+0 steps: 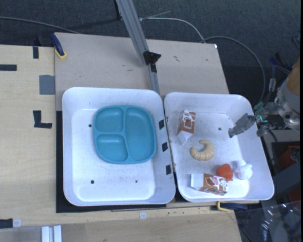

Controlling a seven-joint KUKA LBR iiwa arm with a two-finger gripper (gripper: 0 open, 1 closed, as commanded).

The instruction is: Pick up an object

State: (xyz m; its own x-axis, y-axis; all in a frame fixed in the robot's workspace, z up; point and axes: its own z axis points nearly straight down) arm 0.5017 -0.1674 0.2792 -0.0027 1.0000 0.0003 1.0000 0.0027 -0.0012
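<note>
Left bin: one teal sectioned plate, smooth plastic, three compartments, well left of the end effector. Right bin: small carton left of the end effector; pale curved croissant-shaped piece below-left; brown-white packet, red round object touching it, crumpled white item below. End effector hangs over the bin's right rim, nothing between its fingers; cannot tell their spread. Bench pale wood.
</note>
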